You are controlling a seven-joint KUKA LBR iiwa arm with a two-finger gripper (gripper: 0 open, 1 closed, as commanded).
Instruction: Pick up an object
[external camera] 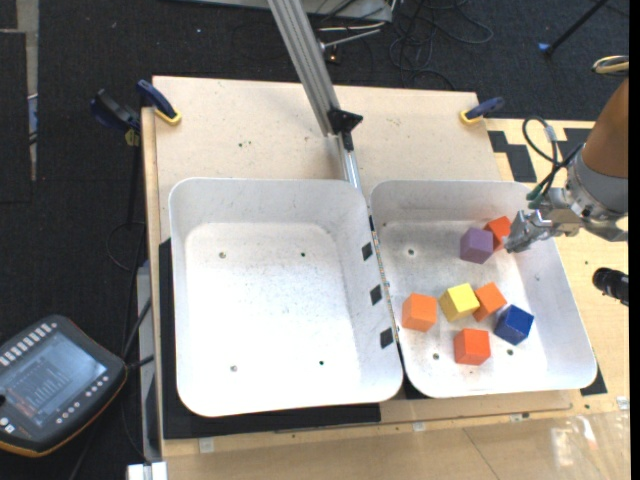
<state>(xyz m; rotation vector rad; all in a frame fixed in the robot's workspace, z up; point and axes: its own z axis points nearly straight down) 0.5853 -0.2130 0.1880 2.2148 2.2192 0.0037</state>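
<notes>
The red cube [472, 346] lies nearest, in the right white bin [560, 368], with the blue cube [514, 323] at two o'clock. The gripper [521, 234] hangs beside a small orange block [498, 231]; its grip I cannot tell.

We see the arm [610, 158] cut off at the 3 o'clock edge — just its wrist end reaches into frame. The gripper [520, 234] covers part of an orange-red cube [497, 230] at the right bin's [560, 298] 1 o'clock corner, and its fingers are too small to read. A teach pendant [50, 383] at 8 o'clock runs off the edge — its screen is illegible.
</notes>
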